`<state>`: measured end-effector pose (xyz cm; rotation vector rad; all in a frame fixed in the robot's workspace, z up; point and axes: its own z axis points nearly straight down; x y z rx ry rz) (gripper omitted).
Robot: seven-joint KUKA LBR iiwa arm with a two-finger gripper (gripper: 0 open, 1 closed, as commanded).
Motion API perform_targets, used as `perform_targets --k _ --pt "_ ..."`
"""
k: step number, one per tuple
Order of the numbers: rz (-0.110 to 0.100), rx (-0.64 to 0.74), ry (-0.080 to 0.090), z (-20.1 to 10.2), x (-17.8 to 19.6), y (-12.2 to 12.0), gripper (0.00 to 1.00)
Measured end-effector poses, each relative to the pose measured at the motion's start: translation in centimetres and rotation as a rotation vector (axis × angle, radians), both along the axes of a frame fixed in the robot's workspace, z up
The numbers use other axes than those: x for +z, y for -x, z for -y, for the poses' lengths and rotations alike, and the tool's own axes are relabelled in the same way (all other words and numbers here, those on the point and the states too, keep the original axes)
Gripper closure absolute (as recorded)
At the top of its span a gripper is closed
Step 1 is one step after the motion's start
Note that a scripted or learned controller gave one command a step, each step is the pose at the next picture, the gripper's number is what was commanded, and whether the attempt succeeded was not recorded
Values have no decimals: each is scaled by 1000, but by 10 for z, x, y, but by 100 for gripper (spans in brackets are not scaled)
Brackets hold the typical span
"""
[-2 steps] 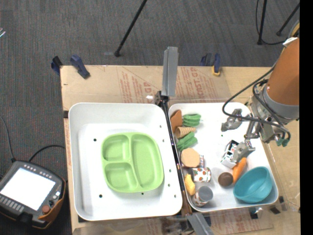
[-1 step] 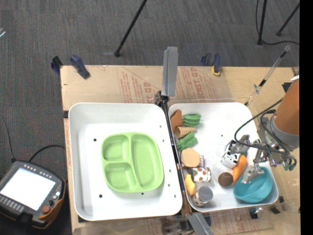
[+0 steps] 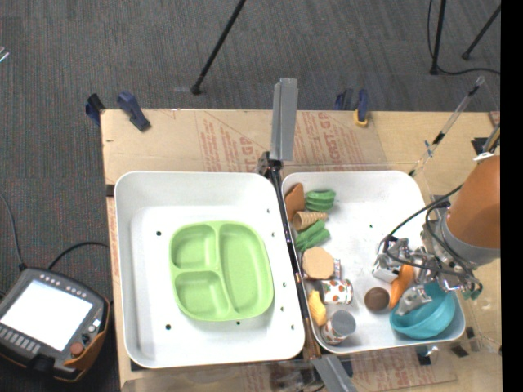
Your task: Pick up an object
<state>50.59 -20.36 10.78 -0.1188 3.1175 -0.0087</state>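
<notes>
Beside the teal bowl [image 3: 425, 317], the gripper [image 3: 409, 278] hovers over an orange carrot [image 3: 400, 286] standing near-vertical; its grip cannot be told.

Gripper [image 3: 418, 288] fingertips lost in wrist hardware clutter, so contact with the carrot [image 3: 401, 285] can't be judged; arm [image 3: 484, 211] cut off past the orange band at right edge, teal bowl [image 3: 425, 317] partly under the gripper, tablet [image 3: 45, 321] cropped at left edge, small items by the divider too small to identify.
</notes>
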Motion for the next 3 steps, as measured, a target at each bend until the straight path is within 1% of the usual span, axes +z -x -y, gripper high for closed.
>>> perform_targets --k 1,2,3 --pt "6 19 2 -1 -5 -85 0" --pt "-21 7 -6 6 -20 -13 0" --pt "-8 -48 -4 5 -16 20 0"
